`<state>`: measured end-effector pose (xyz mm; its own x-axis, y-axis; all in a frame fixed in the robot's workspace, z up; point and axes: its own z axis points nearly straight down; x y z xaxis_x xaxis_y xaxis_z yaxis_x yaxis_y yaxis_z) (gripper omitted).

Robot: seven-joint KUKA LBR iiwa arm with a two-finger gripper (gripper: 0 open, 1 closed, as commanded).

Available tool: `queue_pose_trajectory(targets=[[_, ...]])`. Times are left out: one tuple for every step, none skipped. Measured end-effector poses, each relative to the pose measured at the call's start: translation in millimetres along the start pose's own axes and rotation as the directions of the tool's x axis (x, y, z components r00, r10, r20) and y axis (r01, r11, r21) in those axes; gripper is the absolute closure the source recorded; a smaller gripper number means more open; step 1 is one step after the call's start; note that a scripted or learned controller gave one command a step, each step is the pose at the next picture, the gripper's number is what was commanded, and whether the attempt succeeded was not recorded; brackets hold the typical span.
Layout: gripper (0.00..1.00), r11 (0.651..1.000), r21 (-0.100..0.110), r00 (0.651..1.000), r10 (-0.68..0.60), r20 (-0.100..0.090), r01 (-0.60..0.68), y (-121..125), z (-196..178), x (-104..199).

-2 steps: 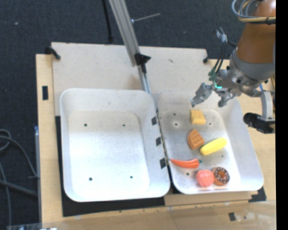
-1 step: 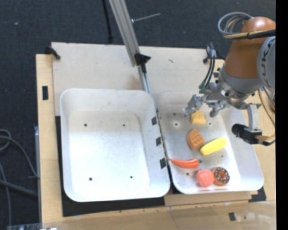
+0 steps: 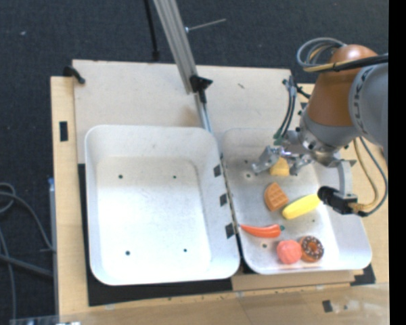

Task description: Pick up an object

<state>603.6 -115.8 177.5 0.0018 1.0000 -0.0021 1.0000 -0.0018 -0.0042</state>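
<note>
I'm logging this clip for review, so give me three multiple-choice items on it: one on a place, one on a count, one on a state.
1. Which bin holds the toy foods?
A. the left bin
B. the right bin
C. both bins

2. How many toy foods lie clear of the gripper in that bin?
A. two
B. five
C. eight

3. What is the gripper's position?
A. low over the far end of the right bin
B. over the left bin
C. outside both bins

Answers:
1. B: all lie in the right bin, none in the left bin.
2. B: waffle piece, yellow banana, orange carrot, pink ball, chocolate doughnut.
3. A: the gripper is down by a small yellow piece.
</note>
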Motion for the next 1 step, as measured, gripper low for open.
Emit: queue_pose_trajectory(targets=[[0.00, 1.000, 0.001, 1.000, 0.001, -0.001, -0.001, -6.3, 56.5, 7.0]])
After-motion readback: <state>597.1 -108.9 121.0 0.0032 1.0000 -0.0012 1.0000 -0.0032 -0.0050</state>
